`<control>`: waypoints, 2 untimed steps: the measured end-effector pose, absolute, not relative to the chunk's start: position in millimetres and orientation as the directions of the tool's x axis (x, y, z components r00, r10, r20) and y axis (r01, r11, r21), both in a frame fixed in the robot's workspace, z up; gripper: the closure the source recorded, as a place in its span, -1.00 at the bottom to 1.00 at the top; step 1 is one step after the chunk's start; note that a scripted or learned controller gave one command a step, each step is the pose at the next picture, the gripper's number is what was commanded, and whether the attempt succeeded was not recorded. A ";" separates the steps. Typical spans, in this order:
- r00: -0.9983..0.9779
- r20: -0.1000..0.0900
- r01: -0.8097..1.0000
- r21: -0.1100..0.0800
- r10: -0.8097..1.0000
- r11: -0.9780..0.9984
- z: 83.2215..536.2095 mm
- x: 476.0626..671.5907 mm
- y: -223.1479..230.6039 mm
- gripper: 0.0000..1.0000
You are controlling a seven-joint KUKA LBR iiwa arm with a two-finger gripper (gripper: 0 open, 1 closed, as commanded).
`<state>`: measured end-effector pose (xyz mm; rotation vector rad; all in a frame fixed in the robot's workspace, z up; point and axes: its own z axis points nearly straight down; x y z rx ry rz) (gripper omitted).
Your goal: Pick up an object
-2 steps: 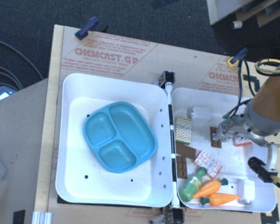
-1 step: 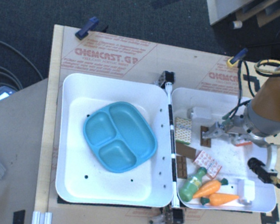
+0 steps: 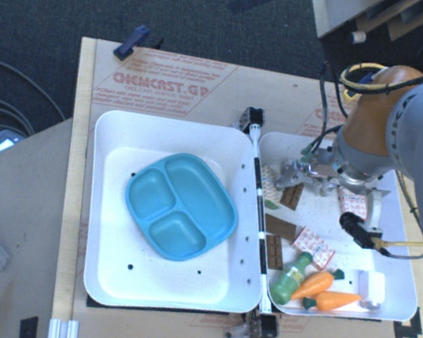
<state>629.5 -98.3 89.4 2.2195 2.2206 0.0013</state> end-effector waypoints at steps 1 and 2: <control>-0.001 -0.001 1.000 0.003 1.000 0.001 99.6 629.9 -98.1 1.00; -0.001 -0.001 1.000 0.003 1.000 0.001 99.4 629.8 -98.1 -1.00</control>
